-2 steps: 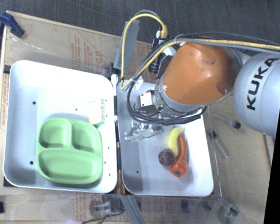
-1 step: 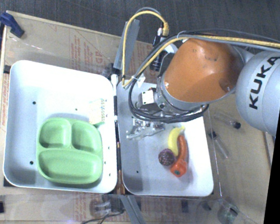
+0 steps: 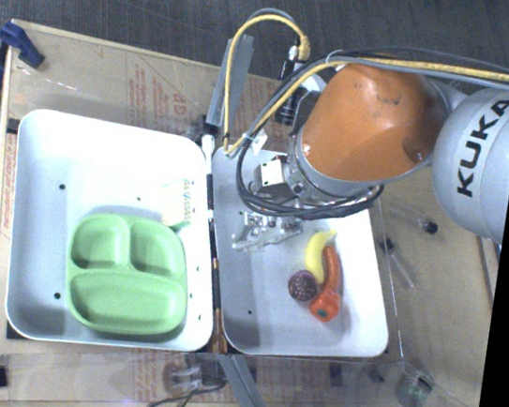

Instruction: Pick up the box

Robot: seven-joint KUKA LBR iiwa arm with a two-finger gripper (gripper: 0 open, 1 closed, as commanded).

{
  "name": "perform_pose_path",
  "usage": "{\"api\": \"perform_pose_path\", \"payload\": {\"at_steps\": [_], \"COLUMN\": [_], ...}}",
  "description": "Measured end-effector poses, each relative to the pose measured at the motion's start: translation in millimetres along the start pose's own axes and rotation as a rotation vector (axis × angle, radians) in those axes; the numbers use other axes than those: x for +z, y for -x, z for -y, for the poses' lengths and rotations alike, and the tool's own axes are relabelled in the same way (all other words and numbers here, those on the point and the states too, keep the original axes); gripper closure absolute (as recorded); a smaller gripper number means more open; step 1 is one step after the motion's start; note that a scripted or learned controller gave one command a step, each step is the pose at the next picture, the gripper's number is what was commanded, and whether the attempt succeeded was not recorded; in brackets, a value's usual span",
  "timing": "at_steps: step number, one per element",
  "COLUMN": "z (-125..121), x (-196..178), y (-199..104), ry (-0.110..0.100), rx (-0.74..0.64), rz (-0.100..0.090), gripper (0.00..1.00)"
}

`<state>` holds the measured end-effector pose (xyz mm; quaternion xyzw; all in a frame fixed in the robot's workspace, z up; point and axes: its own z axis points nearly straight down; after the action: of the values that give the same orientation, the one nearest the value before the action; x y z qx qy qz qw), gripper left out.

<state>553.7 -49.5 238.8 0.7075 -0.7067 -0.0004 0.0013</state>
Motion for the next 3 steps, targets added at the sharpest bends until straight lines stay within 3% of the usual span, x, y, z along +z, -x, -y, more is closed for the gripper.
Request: {"api": "perform_pose_path", "payload": {"at_steps": [2,3], "z": [1.7,14.2], "x": [-19.3,79.4], "y": [2.4,-68.0], "ry": [-0.002,0.001], "rx": [-0.007,0.085], "rz": [0.000,0.004], "gripper": [1.00,1.00]}}
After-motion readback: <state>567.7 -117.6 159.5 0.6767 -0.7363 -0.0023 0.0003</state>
